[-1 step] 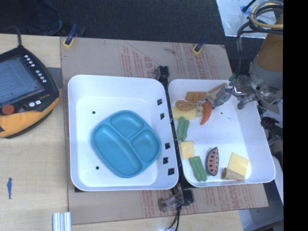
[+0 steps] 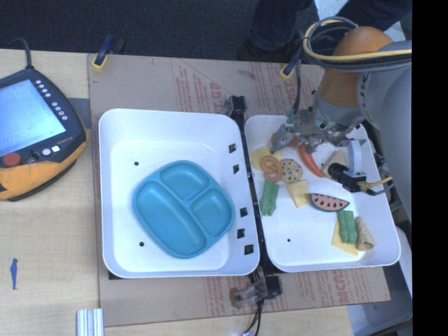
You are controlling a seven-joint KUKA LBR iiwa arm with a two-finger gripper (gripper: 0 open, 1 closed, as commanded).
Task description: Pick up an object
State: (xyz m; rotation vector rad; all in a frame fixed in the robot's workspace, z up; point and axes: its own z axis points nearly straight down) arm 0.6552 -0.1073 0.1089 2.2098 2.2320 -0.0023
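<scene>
Orange carrot (image 2: 309, 159) lies just below the pincer (image 2: 299, 136).

Single fixed camera above the bench, looking down at a slant. Both shallow white plastic bins (image 2: 112, 187) sit mid-frame, side by side, whole rims visible. Grey arm with orange band (image 2: 357, 68) enters from upper right. Moderate range.

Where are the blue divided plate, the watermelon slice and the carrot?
blue divided plate (image 2: 183, 208): camera view, on the ridge where its three compartments meet.
watermelon slice (image 2: 329, 202): camera view, on the red flesh at its middle.
carrot (image 2: 311, 161): camera view, on the middle of its orange body.
</scene>
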